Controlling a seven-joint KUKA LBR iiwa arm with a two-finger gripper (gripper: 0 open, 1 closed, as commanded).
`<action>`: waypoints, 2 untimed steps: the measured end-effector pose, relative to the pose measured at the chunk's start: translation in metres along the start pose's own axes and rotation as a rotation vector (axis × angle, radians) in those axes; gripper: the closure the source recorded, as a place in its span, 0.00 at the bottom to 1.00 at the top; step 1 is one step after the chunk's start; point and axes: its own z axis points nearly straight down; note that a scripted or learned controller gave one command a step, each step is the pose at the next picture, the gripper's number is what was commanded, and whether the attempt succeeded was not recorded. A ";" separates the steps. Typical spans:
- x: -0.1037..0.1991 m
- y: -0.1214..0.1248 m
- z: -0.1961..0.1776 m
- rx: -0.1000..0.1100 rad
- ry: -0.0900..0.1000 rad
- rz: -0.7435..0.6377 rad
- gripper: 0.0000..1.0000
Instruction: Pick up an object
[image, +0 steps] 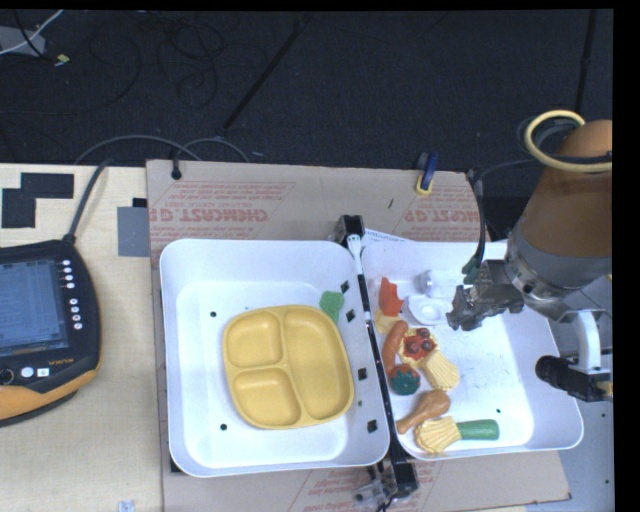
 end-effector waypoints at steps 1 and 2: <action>0.068 -0.050 -0.118 -0.014 0.001 -0.009 1.00; 0.172 -0.049 -0.192 -0.013 0.001 -0.012 1.00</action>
